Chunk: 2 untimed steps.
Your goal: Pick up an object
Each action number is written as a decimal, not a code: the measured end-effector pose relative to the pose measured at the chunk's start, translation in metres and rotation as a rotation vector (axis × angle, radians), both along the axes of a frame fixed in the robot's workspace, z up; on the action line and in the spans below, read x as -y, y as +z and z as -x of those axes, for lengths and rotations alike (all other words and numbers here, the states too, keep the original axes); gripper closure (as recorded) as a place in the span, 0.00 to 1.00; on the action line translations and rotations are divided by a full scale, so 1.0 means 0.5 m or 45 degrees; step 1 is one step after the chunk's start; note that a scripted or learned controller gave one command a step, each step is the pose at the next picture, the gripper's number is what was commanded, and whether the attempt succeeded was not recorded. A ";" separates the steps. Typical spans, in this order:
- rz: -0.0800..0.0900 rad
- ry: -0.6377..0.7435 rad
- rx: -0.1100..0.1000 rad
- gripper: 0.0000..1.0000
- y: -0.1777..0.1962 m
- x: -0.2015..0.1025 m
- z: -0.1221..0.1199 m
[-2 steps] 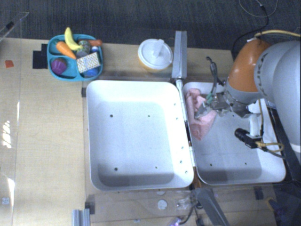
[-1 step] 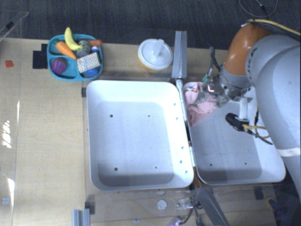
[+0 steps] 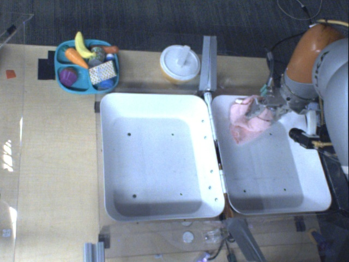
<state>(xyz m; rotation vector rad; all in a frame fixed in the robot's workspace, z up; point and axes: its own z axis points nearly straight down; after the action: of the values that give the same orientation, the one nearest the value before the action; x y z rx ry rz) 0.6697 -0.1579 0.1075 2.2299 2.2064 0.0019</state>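
A crumpled pink cloth lies in the back left part of the right white bin. My gripper comes in from the right and sits at the cloth's upper right edge. Its fingers are shut on a fold of the cloth, and the fabric is drawn up toward them. The rest of the cloth hangs down and left, with its lower tip close to the bin floor. The grey arm with its orange band stands over the bin's back right corner.
The left white bin lies beside the right one, with a metal divider behind them. A white lidded cup and a blue tray of toy food stand on the bench at the back left.
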 end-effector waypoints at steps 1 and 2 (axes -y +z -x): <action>0.001 0.106 0.009 0.00 -0.030 -0.124 -0.005; -0.001 0.115 0.014 1.00 -0.005 -0.130 -0.009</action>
<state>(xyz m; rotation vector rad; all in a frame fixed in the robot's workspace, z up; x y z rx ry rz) 0.6742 -0.0930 0.1052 2.1231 2.2998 0.0147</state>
